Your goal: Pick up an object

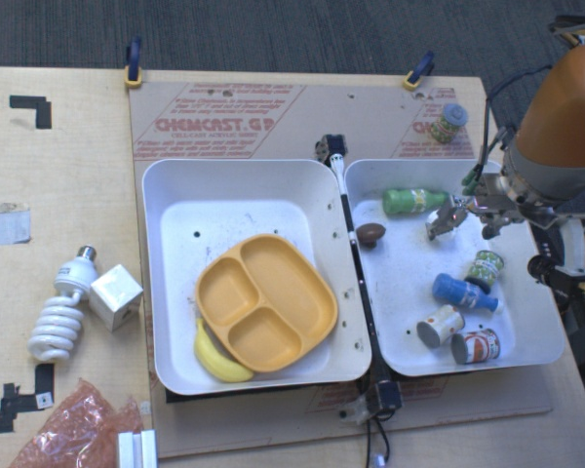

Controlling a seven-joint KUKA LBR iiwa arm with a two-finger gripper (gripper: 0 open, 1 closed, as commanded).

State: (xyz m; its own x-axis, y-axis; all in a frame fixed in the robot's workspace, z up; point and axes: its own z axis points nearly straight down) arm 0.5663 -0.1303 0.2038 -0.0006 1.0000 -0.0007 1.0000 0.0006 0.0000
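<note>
Gripper [448,219]: at the right bin's [526,359] one o'clock; we can't tell its opening or any hold.
Nearest: green bottle [414,201], at its ten o'clock.

The yellow divided plate [265,304] hides most of the banana [217,358].

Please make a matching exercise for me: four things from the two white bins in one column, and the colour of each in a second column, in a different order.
Things:
1. divided plate
2. banana
3. bottle near the right bin's top edge
4. bottle lying among the cans

Colours:
A. blue
B. yellow
C. orange
D. green

Pairs: 1-C, 2-B, 3-D, 4-A
</note>
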